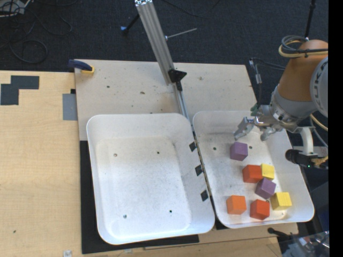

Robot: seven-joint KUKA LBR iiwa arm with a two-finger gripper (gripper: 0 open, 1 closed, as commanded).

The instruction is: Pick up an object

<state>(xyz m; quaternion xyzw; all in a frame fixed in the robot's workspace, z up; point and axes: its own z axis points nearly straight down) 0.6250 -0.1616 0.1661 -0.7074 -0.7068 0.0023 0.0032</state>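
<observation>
Gripper point(253, 129): fingers spread apart, nothing between them, poised over the upper part of the right bin point(211, 123), just above a purple cube point(239, 151). Right bin contents: that purple cube; red-orange cube point(251, 173) touching a yellow cube point(268, 171); second purple cube point(265, 187); orange cube point(236, 204); red cube point(259, 209); second yellow cube point(282, 199). Left bin point(107, 123): alongside.

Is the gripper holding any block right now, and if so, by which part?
Nothing is held. The gripper hangs open above the right bin, with no block between its fingers; the nearest purple block lies apart from it on the bin floor.
</observation>
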